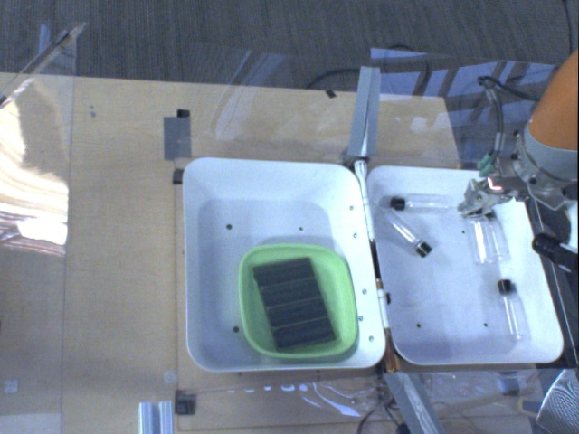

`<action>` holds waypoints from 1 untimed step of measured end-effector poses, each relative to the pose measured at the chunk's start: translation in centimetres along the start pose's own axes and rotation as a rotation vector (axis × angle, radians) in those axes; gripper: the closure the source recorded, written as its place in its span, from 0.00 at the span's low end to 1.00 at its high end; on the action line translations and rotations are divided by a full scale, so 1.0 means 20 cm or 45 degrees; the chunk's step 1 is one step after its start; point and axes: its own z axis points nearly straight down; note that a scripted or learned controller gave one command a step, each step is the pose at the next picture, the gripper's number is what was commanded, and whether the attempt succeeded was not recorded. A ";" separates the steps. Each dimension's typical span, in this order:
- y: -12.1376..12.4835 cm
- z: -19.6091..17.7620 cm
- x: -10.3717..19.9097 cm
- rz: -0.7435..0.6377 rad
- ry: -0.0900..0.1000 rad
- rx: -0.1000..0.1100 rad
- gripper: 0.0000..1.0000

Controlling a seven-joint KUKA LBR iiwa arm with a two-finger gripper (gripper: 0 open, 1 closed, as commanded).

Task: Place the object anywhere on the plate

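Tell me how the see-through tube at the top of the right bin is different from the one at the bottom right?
The upper vial lies sideways across the right bin, with its black cap pointing left. The lower vial lies lengthways, its black cap at the far end. The upper vial sits near the bin's back wall, close to the gripper; the lower vial sits near the front right corner. Both are clear vials with black caps, lying flat.

Arm in from right, wrist low at upper right.
Orange band and grey wrist section show at the frame's right edge, angled down-left. Pincer [478, 202] points left from the wrist, tip small and partly blurred; a small lit spot sits near it.
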 end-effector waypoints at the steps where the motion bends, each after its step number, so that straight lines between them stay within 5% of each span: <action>1: -0.24 0.11 0.30 0.074 0.002 0.007 1.00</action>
